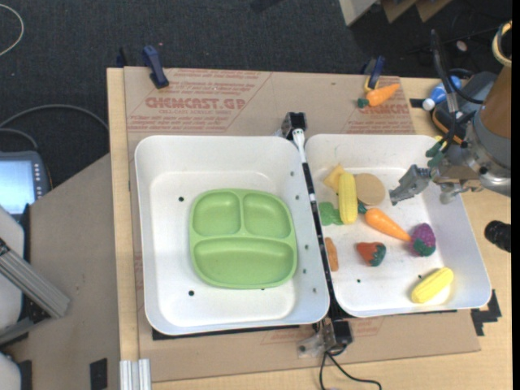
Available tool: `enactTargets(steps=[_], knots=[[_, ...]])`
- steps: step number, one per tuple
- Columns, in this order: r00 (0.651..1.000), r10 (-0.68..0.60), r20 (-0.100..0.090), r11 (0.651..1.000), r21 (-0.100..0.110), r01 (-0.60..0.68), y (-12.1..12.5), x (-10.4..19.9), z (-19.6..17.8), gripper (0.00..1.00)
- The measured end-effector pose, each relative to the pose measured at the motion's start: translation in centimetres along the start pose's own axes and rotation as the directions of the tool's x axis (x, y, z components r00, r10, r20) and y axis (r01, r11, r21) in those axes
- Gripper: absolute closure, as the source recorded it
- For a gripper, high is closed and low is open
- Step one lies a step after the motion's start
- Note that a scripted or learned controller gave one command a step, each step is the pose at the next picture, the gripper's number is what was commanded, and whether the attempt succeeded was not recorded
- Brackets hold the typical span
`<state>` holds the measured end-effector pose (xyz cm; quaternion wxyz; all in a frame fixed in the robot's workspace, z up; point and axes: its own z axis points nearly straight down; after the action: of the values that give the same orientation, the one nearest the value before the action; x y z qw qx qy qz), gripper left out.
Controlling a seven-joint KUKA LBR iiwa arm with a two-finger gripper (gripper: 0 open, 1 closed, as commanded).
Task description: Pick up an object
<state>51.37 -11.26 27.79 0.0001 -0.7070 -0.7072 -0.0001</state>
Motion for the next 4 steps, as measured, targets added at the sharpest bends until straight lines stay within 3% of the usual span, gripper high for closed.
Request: enactTargets(steps=[1, 2, 3, 4], knots=[[1.000, 0.001, -0.003, 1.000, 0.012, -0.001, 1.7, -0.5, 12.4, 0.00], [1.000, 0.003, 0.004, 1.000, -0.001, -0.003, 1.9, -0.7, 19.3, 0.00], [1.000, 0.002, -0.003, 1.000, 0.008, -0.002, -3.8, 1.2, 19.4, 0.00], [1.000, -0.002, 0.002, 1.000, -0.006, 0.002, 2.0, 1.4, 19.3, 0.00]])
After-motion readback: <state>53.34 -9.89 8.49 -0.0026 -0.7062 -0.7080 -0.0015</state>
